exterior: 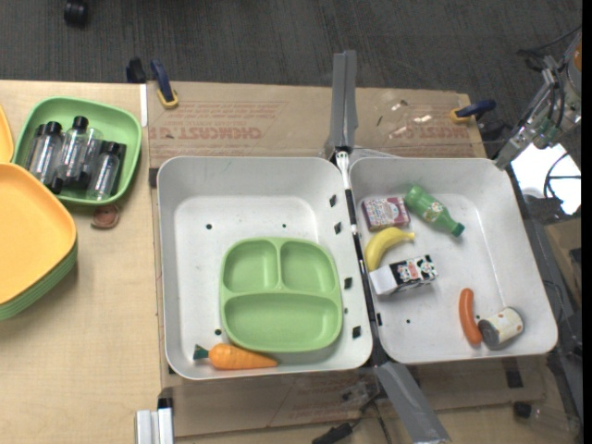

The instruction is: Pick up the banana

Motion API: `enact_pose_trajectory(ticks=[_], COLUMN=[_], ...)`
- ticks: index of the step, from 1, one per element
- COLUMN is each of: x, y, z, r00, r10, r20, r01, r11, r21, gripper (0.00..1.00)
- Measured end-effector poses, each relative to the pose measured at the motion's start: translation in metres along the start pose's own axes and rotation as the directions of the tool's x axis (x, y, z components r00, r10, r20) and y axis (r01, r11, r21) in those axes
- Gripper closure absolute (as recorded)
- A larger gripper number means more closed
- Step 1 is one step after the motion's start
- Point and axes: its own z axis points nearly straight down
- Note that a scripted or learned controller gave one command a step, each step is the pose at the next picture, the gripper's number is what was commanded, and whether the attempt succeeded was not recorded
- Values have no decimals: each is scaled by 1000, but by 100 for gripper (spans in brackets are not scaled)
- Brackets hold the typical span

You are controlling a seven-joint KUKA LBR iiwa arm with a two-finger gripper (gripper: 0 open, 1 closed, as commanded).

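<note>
The banana (387, 245) lies in the right bin (527, 248) near its left wall (long axis slanting, stem end toward the upper right); gripper state: cannot tell.

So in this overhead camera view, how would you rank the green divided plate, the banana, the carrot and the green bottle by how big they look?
1. Green divided plate, by far the largest.
2. Carrot, banana and green bottle look about alike in length; I would not rank them against each other.
</note>
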Motion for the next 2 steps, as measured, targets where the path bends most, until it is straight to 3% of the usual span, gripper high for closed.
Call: enact_pose_trajectory(ticks=[1, 2], x=[20, 150], y=[-28, 16], z=[-19, -40], r00=[906, 903], r10=[-424, -430], r20=[2, 1], r01=[424, 430], r11=[906, 903], r21=[-2, -2], gripper=[100, 100])
